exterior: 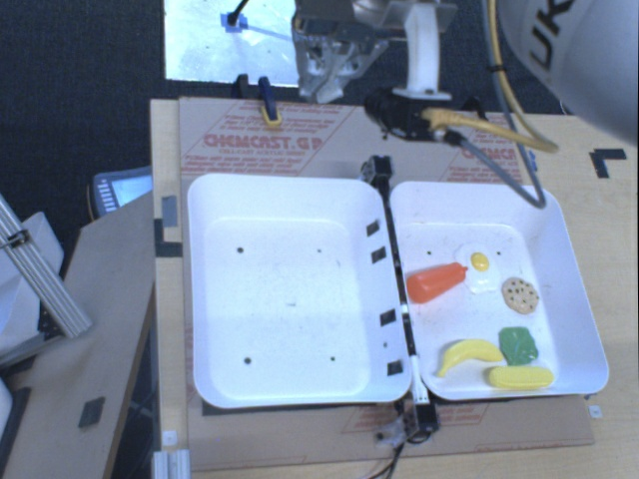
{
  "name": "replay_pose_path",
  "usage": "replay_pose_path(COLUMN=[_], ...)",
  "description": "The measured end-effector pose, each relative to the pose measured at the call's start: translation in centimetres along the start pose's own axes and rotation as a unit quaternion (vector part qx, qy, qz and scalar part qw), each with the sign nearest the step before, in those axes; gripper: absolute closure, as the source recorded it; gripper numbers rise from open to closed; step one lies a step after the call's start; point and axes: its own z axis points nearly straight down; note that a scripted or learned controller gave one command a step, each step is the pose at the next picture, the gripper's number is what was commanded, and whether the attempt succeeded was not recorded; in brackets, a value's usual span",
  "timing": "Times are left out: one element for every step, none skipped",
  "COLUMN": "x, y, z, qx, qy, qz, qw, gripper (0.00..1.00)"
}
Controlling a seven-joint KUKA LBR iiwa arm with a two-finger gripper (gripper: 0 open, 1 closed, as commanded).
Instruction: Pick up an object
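Two shallow white bins sit side by side on the worktop, touching along a centre seam with black clips. Left bin has a bare smooth floor with a few small dark holes, rounded corners, low walls. Right bin carries all the toys, clustered in its near half: orange carrot just beside the seam, fried egg touching its tip, round speckled cookie just right of the egg, green pepper below the cookie, banana left of the pepper, yellow corn-like piece near the front wall. Far half of the right bin is open. Toys look like glossy plastic.

Claw hangs well behind the bins, above the cardboard sheet with red print, nothing between its fingers; can't tell how wide it stands. Yellow cable trails over the right bin's back corner. Dark carpet beyond the worktop.
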Motion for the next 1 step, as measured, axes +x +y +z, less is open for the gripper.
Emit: replay_pose_path(x=[0.0], y=[1.29], z=[0.0], qx=[0.0], qy=[0.0], qz=[0.001], qw=[1.0], gripper=[1.0])
